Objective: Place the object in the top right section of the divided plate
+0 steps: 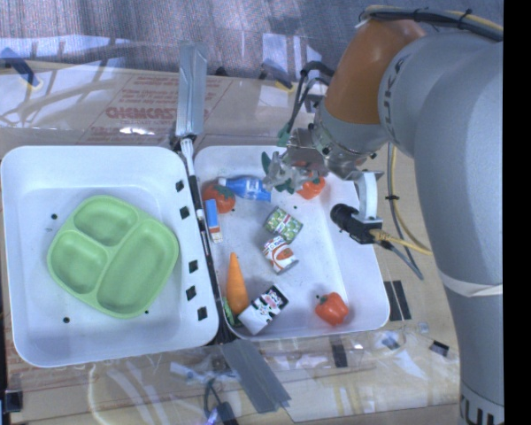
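A green divided plate [112,255] with three sections lies in the left white bin [26,175]. The right bin [358,268] holds the loose objects: a blue and white bottle [245,188], a green carton [283,224], a red and white carton [280,254], an orange carrot [235,283], a black and white carton [264,309], a red pepper [332,308] and a red item [219,197]. My gripper [283,173] hangs over the right bin's far side, just right of the bottle, with another red item [311,187] beside it.
A metal divider [191,96] runs between the two bins. A small blue and orange stick [212,220] lies along the right bin's left wall. Cables [398,237] trail from the arm over the right bin's right rim.
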Available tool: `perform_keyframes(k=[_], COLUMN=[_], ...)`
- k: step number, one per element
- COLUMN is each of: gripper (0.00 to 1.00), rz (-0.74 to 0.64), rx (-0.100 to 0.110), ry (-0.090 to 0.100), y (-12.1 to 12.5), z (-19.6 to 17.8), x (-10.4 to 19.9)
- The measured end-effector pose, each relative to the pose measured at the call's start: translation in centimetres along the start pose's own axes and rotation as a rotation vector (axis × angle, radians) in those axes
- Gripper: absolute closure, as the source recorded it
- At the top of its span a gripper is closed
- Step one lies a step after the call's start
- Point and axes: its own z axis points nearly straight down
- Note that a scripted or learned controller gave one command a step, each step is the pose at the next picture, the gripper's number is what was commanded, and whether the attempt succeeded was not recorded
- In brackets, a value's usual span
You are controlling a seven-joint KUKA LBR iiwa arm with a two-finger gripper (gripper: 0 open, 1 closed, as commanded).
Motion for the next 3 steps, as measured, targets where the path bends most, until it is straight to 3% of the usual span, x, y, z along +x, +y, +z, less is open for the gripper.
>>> perform_keyframes(k=[1, 2, 3], gripper=[1.00, 1.00, 1.00], rz=[-0.154, 0.267, 0.493], rx=[-0.003, 0.005, 0.000], ry=[-0.002, 0.001, 0.002], y=[4.4, -3.0, -10.3], z=[-6.0, 6.4, 12.3], x=[-2.0, -7.5, -8.0])
